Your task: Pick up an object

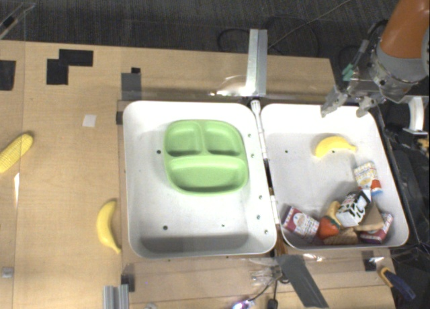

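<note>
Banana (334, 146) sits in the upper part of my right bin (295, 187), curved, yellow, lying flat on the white floor, well clear of the jumble lower down. My pincer (347, 103) hangs over the bin's far rim, above and just to the right of that banana, not touching it. The fingers (331, 105) are spread apart, a clear gap between them, and nothing sits between them. Orange band of my arm shows at the top right corner.

Down in the near corner of the same bin, a heap: a small black-and-white carton (351, 209), a red-and-white packet (299, 222), a white bottle with red and blue on it (367, 178), a red piece (326, 229) wedged among them, all touching or overlapping.

Left bin (144, 187) carries a green divided tray (204, 155), lying flat, near the middle.

Out on the counter (60, 166), left of the bins, a second banana (107, 226) lies just beside the left bin's wall, and a corn cob (15, 154) lies at the far left edge.
</note>
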Robot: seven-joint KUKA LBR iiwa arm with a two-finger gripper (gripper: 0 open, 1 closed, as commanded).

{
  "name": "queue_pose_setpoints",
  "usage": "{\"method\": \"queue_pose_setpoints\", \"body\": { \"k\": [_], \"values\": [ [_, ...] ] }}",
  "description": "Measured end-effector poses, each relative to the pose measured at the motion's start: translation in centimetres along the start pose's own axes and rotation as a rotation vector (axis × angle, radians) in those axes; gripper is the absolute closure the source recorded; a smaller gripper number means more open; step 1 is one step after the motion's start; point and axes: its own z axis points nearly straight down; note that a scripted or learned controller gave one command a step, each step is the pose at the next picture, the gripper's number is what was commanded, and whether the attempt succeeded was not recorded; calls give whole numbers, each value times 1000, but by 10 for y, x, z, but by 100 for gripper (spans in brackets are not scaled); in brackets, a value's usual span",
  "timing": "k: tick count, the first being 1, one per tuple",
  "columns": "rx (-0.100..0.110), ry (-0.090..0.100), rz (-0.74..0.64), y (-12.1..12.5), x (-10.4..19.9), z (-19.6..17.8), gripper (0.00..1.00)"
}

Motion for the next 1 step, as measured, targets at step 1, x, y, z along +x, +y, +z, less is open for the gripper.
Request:
{"method": "queue_pose_setpoints", "body": {
  "k": [1],
  "values": [
    [-5, -1, -84, -11, 2, 130, 0]
  ]
}}
